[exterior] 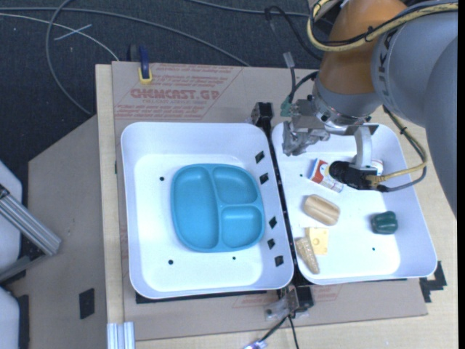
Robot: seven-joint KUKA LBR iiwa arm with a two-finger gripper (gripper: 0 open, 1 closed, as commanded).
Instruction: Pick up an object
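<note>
The jaws (296,142) (their spread I cannot tell) hang at the right white bin's (410,264) rear-left corner; the small red-and-white packet (320,171) lies just beside them, toward the front.

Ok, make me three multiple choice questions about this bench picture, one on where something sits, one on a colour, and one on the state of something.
1. Where does the blue divided plate lie?
A. in the left bin
B. in the right bin
C. on the cardboard behind the bins

2. What colour is the small block near the right bin's right side?
A. red
B. dark green
C. white

3. How do the plate's compartments look?
A. heaped with food
B. covered by a lid
C. bare

Answers:
1. A, since the plate rests on the floor of the left bin.
2. B, since the block reads dark green against the white floor.
3. C, since all three compartments show plain blue surface, while the bread roll and cheese wedge lie in the right bin.
</note>
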